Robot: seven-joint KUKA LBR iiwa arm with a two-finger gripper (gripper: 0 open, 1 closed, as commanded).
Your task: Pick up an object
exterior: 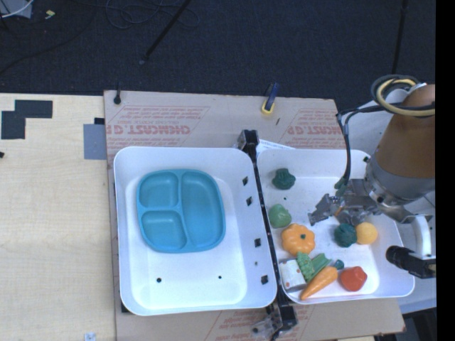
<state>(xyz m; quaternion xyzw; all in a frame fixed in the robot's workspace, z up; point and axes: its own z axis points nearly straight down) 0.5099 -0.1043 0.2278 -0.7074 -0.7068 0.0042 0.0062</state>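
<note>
My end effector (333, 208) looks parted, holding nothing; the crowded dark green toy (345, 234) at five o'clock risks a miss.

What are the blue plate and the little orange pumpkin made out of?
The blue plate looks like smooth moulded plastic: even colour, rounded compartments, soft sheen. The orange pumpkin is probably plastic or rubber toy food, judging by its bright uniform colour and slight shine; which one is hard to tell.

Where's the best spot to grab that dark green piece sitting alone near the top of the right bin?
Take the dark green piece across its rounded body, coming straight down from above. It sits apart from the other toys in the right bin, so fingers likely have room on both sides.
</note>
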